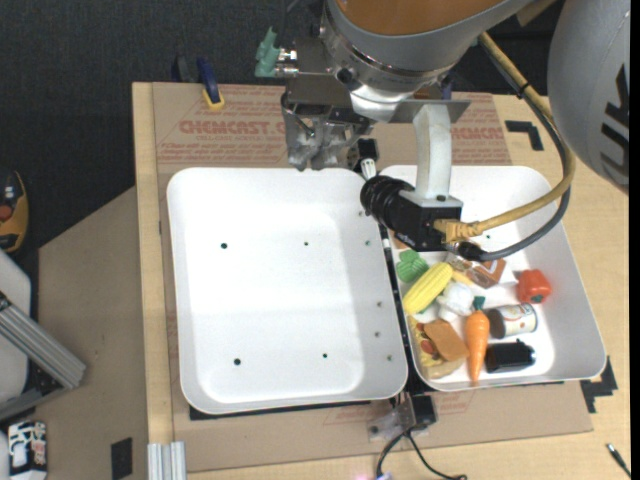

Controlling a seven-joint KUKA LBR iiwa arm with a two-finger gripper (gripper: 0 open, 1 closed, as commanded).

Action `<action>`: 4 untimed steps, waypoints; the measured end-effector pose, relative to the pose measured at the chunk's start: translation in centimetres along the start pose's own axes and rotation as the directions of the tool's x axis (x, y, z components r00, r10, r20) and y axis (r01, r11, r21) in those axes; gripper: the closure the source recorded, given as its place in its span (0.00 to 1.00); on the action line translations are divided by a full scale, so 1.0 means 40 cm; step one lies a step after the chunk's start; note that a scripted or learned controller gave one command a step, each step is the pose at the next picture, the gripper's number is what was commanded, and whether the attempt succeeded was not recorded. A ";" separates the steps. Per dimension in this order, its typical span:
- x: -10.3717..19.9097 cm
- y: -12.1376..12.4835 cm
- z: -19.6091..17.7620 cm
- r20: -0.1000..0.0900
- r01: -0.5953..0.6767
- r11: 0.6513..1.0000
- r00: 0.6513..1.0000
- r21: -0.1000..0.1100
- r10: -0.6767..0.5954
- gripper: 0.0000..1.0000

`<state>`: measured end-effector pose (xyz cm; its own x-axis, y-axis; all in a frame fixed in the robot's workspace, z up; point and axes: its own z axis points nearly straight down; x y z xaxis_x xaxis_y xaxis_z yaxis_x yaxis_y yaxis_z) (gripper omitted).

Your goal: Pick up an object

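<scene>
Toys (470,318) crowd the right bin's (575,308) near corner, so the tool (322,148) hangs well apart behind the left bin (270,288); its opening I cannot tell.

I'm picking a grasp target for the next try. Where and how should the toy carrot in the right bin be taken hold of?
Grip the toy carrot across its thick orange upper body, just below the green top, coming straight down from above. It lies flat and roughly lengthwise toward the near rim of the right bin, so closing across its width suits it. A black block sits close on its right; the tapered tip would probably slip.
</scene>
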<state>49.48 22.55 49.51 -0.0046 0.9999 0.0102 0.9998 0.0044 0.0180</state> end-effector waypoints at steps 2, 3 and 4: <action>-0.003 -0.038 0.035 0.001 -0.002 1.000 1.000 0.001 0.002 1.00; -0.009 -0.054 0.463 0.018 -0.006 0.999 1.000 0.035 0.005 1.00; -0.004 0.018 0.155 0.004 -0.004 1.000 1.000 0.004 0.004 1.00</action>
<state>50.32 22.44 43.30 -0.0009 1.0000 0.0062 0.9999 0.0008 0.0143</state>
